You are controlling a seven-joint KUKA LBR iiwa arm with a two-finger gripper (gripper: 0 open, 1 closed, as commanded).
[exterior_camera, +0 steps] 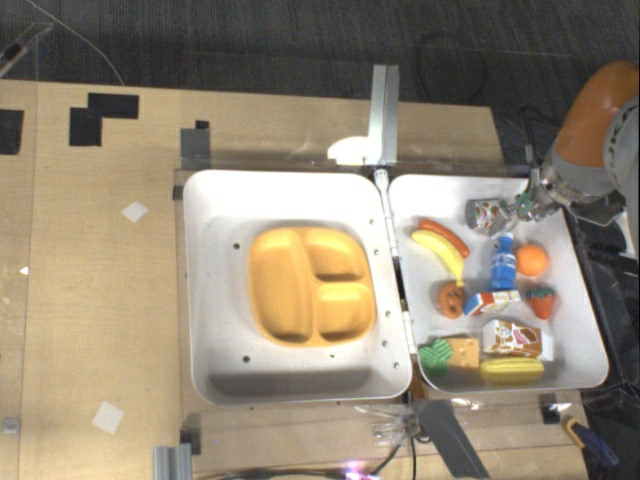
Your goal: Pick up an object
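Camera view: unreadable carton [513, 338] print.

arm comes in from the right, orange band up high, tool [527, 204] hanging low by the far corner

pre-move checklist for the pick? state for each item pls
1. Gripper over the right bin: ok, at its far right corner.
2. Target within reach: ok, small can lies just beside the gripper.
3. Object held between fingers: cannot tell.
4. Can free of neighbours: ok, apart from the blue bottle and red sausage.
5. Yellow tray out of the way: ok, sits in the left bin.
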